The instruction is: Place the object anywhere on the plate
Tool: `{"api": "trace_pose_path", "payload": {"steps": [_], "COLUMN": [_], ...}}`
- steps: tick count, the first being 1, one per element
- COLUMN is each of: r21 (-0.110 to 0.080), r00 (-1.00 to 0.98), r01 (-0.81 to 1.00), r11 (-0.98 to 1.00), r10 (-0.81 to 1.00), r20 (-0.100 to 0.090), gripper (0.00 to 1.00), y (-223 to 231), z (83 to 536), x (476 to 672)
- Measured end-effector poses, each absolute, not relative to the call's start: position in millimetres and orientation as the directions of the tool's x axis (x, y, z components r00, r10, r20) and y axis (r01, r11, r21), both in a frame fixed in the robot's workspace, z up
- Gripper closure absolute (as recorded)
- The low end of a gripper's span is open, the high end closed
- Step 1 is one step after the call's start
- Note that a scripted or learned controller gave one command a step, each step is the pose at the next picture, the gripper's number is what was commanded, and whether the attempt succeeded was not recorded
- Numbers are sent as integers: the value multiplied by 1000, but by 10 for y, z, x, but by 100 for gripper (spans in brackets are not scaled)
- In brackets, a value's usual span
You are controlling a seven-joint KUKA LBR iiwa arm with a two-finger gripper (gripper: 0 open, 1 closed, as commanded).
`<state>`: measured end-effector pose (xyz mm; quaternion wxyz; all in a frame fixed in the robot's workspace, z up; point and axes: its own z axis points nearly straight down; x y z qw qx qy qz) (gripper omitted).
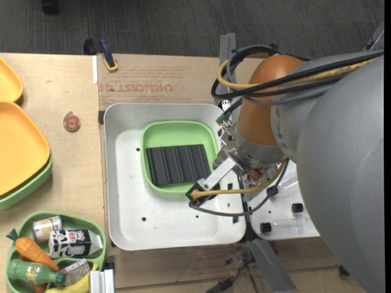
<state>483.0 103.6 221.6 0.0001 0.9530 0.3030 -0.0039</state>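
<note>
One green plate (178, 127) in white bin (129, 217), pale wooden bench (58, 87), dark carpet (153, 11) beyond, pincer (246, 174) state unclear

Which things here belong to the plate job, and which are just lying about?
Job: dark ribbed block, lying on the green plate; white bin under them.
Lying about: yellow plates, green bowl of toy food, pink disc, clamp.

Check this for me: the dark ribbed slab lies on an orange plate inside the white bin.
Wrong on the colour. The camera view shows the dark ribbed slab lying on a green plate inside the white bin; the orange plates sit outside it, on the bench to the left.
</note>
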Motion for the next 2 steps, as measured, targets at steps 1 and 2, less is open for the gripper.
{"api": "trace_pose_path", "payload": {"steps": [1,2], "r21": [0,-1], "r00": [861,888], "r01": [509,460], "r11": [-861,-888], "r10": [509,460], "r20": [-7,-7], "gripper": [0,0], "y": [543,869], "z": [2799,2128], "x": [5547,5455]}}
